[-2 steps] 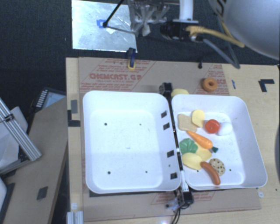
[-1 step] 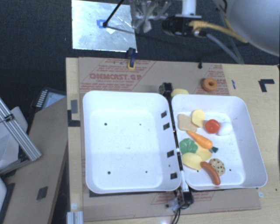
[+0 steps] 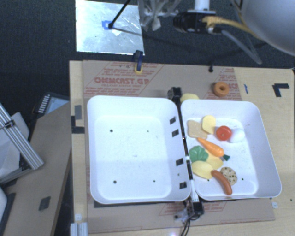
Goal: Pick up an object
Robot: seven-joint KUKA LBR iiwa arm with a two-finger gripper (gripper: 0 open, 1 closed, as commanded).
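carrot (image 3: 211, 147) in right bin (image 3: 263, 133) looks light, stiff, slick; grip across its middle. pincer (image 3: 152, 14) state: cannot tell.

Two white bins (image 3: 133, 152) sit on a tan desk (image 3: 193, 76) printed with red lettering. The bin at three o'clock carries a red tomato (image 3: 224, 132), an orange carrot (image 3: 210, 146), a green leaf (image 3: 198, 153), a reddish-brown sausage (image 3: 221, 181) and a speckled tan cookie (image 3: 228, 174). A brown doughnut (image 3: 221, 89) lies at one o'clock.
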